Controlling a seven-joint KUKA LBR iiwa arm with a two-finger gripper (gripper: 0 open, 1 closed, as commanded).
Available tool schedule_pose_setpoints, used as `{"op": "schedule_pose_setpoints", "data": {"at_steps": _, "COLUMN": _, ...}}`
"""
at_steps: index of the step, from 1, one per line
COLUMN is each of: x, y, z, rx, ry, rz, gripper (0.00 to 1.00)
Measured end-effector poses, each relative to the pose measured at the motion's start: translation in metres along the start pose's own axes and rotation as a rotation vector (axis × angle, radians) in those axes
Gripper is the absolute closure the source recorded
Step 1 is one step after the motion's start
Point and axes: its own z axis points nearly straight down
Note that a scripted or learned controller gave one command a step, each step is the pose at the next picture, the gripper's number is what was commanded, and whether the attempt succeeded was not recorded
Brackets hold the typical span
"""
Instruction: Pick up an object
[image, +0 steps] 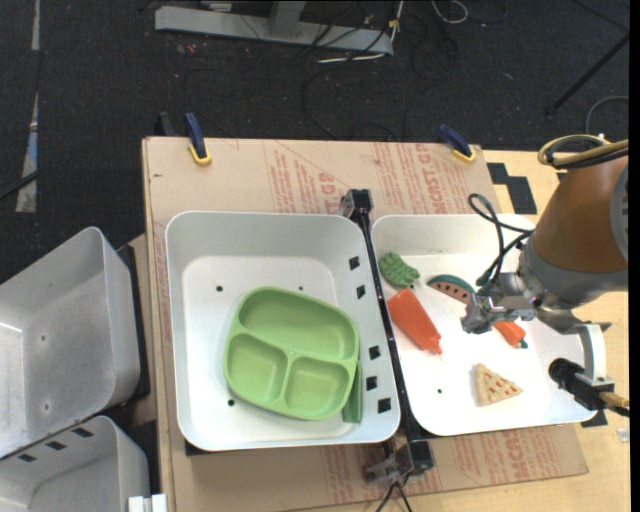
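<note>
My gripper (482, 318) hangs low over the right bin (450, 232), reaching in from the right. A small orange-red piece (511, 333) lies right beside it, partly covered by the wrist; whether it is held cannot be told. To the left lies an orange carrot (414, 320), slanted. A watermelon slice (452, 289) sits just up and left of the gripper. A green leafy toy (399, 268) rests near the bin's left wall. A pizza slice (494, 385) lies toward the front of the bin.
The left bin (200, 250) holds a green divided plate (292, 353). A black clip divider (370, 300) runs between the two bins. Two more white bins (60, 330) stand off the bench at the left.
</note>
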Motion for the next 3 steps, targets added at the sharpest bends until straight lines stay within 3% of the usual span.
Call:
{"op": "schedule_pose_setpoints", "data": {"at_steps": 2, "x": -0.005, "y": -0.006, "z": -0.104, "rx": 0.000, "ry": 0.000, "rz": -0.001, "gripper": 1.00}}
{"op": "schedule_pose_setpoints", "data": {"at_steps": 3, "x": 0.040, "y": 0.013, "z": -0.084, "rx": 0.007, "ry": 0.002, "rz": -0.004, "gripper": 1.00}}
